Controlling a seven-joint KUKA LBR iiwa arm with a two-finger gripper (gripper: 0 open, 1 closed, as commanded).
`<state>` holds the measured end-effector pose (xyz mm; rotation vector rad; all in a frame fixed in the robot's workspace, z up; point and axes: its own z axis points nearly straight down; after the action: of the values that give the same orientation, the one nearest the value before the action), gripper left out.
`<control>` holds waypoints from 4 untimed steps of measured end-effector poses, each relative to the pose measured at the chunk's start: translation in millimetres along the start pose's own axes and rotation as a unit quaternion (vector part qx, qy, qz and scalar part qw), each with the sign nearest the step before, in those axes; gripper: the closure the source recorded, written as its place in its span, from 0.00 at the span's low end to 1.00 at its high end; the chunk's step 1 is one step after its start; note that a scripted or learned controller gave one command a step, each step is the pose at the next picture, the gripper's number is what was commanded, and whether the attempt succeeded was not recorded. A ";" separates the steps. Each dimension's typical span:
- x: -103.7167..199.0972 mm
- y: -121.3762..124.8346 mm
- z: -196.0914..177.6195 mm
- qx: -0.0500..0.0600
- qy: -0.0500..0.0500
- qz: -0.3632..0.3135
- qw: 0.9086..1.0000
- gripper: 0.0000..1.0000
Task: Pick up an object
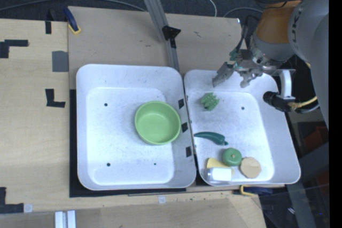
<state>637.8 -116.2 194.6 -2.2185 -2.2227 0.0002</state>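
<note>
The task names no single object, so the candidates are the loose things in the right bin (278,131). Nearest the gripper is a small knobbly green piece, something like a toy broccoli floret (209,101), lying toward the bin's upper left, at about 11 o'clock from the bin's middle. Below it, at roughly 8 o'clock, a dark green curved pepper-like toy (212,138) lies on its side near the wall shared with the other bin. Along the bottom edge, at 6 to 7 o'clock, four things cluster: a green round piece with a small knob (232,156), a tan disc (250,167) touching it on the right, a yellow wedge (214,163) to its left, and a white block (220,174) just below the wedge.

The gripper (233,76) hangs over the far rim of the right bin, at 1 o'clock from the floret and apart from it. Its two fingers are spread, with nothing between them. The orange band (278,18) sits above the wrist, at the view's upper right.

In the left bin (96,115) a light green bowl (157,123) stands upright, at about 4 o'clock from that bin's middle.
</note>
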 end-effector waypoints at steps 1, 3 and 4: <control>0.0 0.0 0.0 0.000 0.000 0.000 1.000 0.00; 5.2 2.5 100.5 0.003 -0.001 0.000 1.000 0.00; 5.7 4.0 87.0 0.001 -0.001 -0.001 1.000 1.00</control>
<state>641.7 -110.4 107.6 -2.2163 -2.2246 0.0039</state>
